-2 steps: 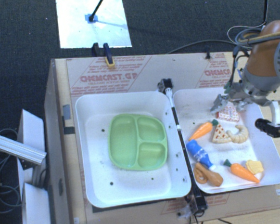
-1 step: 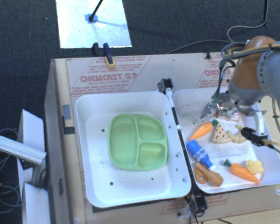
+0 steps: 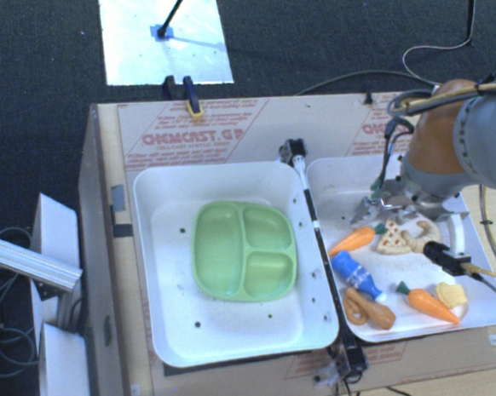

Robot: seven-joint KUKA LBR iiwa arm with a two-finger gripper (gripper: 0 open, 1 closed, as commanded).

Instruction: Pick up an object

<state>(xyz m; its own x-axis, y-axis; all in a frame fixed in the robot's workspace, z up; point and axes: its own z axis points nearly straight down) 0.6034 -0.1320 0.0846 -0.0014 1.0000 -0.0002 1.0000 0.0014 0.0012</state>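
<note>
1. Over the far part of the right bin (image 3: 337, 187), the gripper (image 3: 383, 201) hangs low, just beyond a tan lattice wedge (image 3: 394, 238) and an orange carrot (image 3: 352, 242). Its wrist hides the tips, so I cannot tell whether it is spread or closed, and nothing shows held in it.
2. Anything to pick lies in this bin, crowded into its middle and near half. The left bin (image 3: 177, 326) bears a green divided plate (image 3: 244, 250).
3. Risk: the wedge looks thin and flat, so a descent could close above it or merely press it down.
4. Risk: both carrots are smooth, tapered, hard-looking plastic. A pinch on a taper would likely squirt the piece out sideways.
5. Risk: the wedge touches a pale curved piece (image 3: 419, 237), so a grab there may catch two things or nudge both away.
6. Nearer lie a glossy blue bottle (image 3: 358, 276), rounded and apt to roll, a knotted brown pretzel shape (image 3: 368, 309), a second carrot (image 3: 429, 304) with a green top, and a small yellow chunk (image 3: 450, 293).
7. Risk: the first carrot sits close to the bin's left wall, leaving little room on that side.
</note>
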